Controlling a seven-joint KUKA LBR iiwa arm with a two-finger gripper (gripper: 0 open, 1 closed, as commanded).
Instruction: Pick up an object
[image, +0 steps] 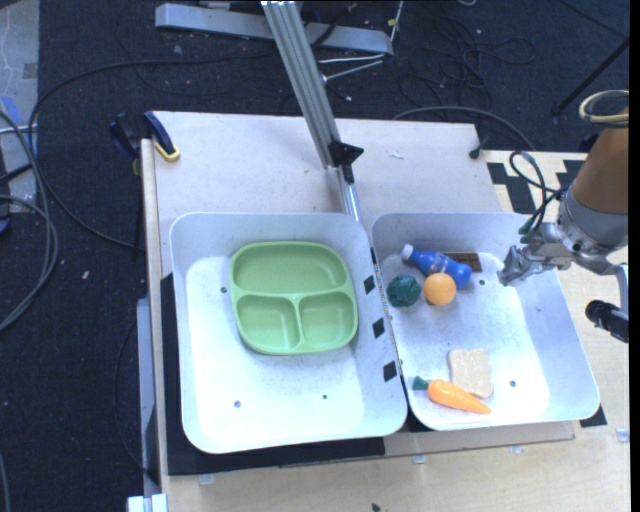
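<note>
The right bin holds a blue bottle, a dark green ball, an orange ball, a brown bar behind the bottle, a slice of bread and a carrot. My gripper hangs over the bin's right back part, to the right of the blue bottle and apart from every object. Nothing shows between its fingers.
A green divided plate lies in the left bin. A slanted metal pole rises behind the bins. The arm's orange band is at the right edge. Cables run across the dark floor around the bench.
</note>
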